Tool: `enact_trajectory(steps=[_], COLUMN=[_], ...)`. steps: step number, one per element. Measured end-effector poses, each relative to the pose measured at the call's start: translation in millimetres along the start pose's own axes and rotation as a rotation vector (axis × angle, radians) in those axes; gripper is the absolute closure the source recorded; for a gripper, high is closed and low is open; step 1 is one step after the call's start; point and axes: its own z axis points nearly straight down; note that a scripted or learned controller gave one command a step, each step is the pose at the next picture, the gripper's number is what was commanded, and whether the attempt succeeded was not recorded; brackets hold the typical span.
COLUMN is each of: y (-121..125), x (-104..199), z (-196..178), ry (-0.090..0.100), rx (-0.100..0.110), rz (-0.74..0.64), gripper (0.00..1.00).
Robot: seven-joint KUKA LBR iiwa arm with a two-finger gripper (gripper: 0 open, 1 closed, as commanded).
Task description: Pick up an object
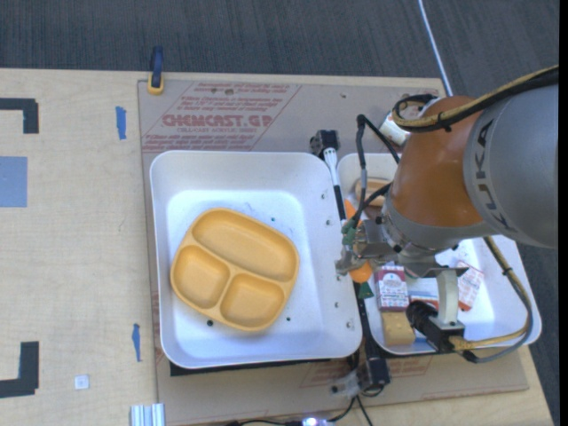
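Beneath the bins (169,238), cardboard (222,118) printed "CHEMCAST".

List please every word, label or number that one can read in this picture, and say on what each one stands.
"CHEMCAST.GP": large red print on the brown board under the bins.
Smaller red lines above and below it on the board: too blurred to read.
"KU": dark vertical letters on the grey arm, cut off at the picture's right edge.
Small red and white packet in the right bin: printed, too small to read.
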Motion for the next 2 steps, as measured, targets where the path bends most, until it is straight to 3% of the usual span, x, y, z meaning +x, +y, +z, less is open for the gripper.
enact_trajectory(steps=[1, 2], y=[-1.3, -0.9], x=[-36.6, 46.5], z=[23.4, 23.4], ry=[0.000, 0.000], rx=[0.005, 0.002], rz=[0.002, 0.001], gripper=[1.00, 1.00])
